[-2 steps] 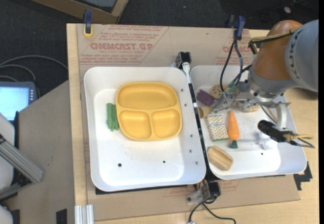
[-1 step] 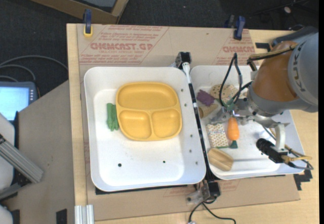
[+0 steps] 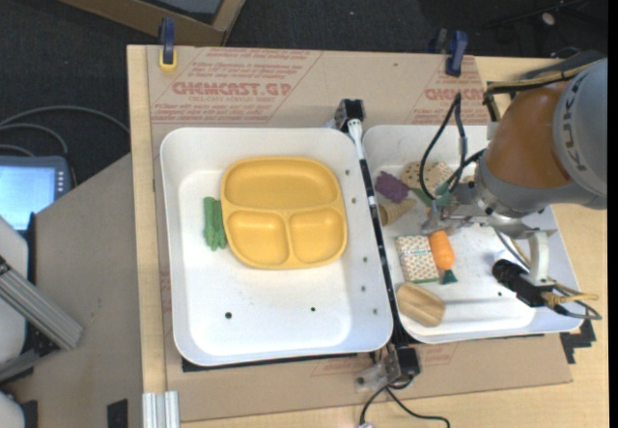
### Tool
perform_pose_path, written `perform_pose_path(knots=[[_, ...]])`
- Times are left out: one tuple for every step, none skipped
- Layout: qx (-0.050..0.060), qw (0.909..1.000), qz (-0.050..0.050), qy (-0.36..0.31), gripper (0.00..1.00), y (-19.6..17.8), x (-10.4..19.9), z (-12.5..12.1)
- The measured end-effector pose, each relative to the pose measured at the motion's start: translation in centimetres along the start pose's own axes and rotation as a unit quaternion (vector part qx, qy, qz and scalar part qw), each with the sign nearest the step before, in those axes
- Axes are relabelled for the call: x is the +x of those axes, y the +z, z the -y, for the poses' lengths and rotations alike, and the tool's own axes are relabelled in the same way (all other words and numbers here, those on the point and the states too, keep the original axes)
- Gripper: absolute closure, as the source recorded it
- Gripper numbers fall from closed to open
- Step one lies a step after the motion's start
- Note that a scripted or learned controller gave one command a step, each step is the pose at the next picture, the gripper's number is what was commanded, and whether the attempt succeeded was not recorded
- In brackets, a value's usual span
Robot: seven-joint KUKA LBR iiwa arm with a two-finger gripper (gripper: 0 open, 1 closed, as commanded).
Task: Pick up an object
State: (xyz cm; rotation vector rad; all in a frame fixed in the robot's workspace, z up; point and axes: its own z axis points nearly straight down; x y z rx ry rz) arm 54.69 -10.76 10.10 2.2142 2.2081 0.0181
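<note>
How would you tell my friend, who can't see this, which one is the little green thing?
Find the white bin on the view's left, the one holding a big yellow plate with three sections. Beside that plate's left edge, on the bin's floor, lies the little green thing, long and narrow. Nothing else in that bin is green, and its only neighbour is the plate.

- orange carrot-shaped obj (image 3: 441,250): mid right bin (image 3: 483,308), lying near-far, on edge of patterned sq packet (image 3: 414,260)
- purple lump (image 3: 391,187): far-left of that bin
- tan wood block (image 3: 420,304): near-left corner, tilted
- green obj (image 3: 212,222): left bin (image 3: 270,315), just left of yellow divided plate (image 3: 283,211)
</note>
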Motion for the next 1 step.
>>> perform_pose_path(knots=[[0.004, 1.0000, -0.001, -0.004, 1.00, -8.77, 5.74, -6.56]])
